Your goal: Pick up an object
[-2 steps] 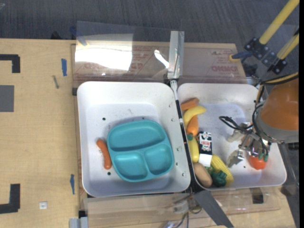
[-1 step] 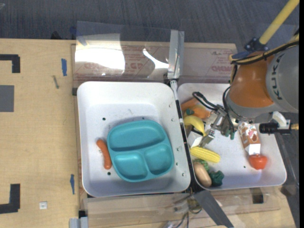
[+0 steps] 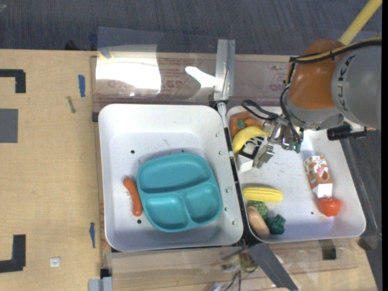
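Observation:
My gripper [image 3: 262, 149] hangs low over the upper left of the right bin [image 3: 291, 232], the orange-banded wrist above and to its right. A yellow banana [image 3: 244, 137] lies right beside it on its left, touching or nearly so. An orange piece [image 3: 240, 120] with a teal bit sits just behind the banana. Lower down lie a corn cob [image 3: 262, 194], a beige potato-like piece [image 3: 258, 222] and dark green broccoli [image 3: 276, 224]. A printed snack packet [image 3: 317, 171] and a red tomato [image 3: 329, 207] sit toward the right side.
The left bin [image 3: 121, 126] holds a teal divided plate [image 3: 179, 191] and an orange-red sausage [image 3: 133, 196] to its left. A metal divider [image 3: 223, 77] and clear sheet stand behind the bins. Wooden bench top [image 3: 42, 162] extends left.

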Controlling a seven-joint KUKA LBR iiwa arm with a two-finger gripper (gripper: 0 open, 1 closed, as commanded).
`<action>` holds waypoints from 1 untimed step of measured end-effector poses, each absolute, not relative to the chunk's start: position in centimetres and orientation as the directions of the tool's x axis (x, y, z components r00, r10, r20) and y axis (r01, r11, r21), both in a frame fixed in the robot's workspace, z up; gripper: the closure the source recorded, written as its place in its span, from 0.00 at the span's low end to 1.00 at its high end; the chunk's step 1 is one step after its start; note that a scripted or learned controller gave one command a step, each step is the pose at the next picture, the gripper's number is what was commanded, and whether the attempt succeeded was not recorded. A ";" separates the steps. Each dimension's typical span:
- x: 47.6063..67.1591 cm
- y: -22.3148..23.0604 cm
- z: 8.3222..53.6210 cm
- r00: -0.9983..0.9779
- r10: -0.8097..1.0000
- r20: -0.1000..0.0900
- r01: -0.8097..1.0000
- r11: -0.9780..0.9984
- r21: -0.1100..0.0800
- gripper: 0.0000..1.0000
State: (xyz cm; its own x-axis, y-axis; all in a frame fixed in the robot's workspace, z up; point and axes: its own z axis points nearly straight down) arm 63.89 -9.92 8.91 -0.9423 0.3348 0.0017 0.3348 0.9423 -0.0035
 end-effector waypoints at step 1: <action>58.3 -18.0 8.9 -0.899 0.437 -0.010 0.437 0.899 -0.001 0.00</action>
